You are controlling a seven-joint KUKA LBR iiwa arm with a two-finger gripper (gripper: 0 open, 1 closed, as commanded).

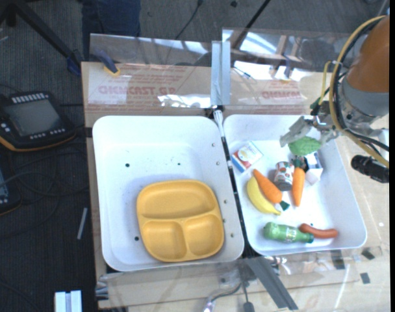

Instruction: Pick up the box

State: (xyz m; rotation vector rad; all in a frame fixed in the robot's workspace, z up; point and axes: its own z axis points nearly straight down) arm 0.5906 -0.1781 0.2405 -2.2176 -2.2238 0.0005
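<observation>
Left bin [113, 174] holding yellow divided tray [179, 220], right bin [350, 200] holding box [247, 155] at ten o'clock, gripper [308, 135] spread wide above broccoli [305, 146].

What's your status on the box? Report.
Hand over right bin, grip unclear. Box flat near the divider, untouched. Carrot and banana close beside it.

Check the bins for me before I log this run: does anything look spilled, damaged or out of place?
Nothing stands out. The yellow divided plate lies flat in the left bin. In the right bin, the small box, banana, two carrots, green bottle and sausage lie loosely jumbled but inside the rim, with nothing spilled.
</observation>
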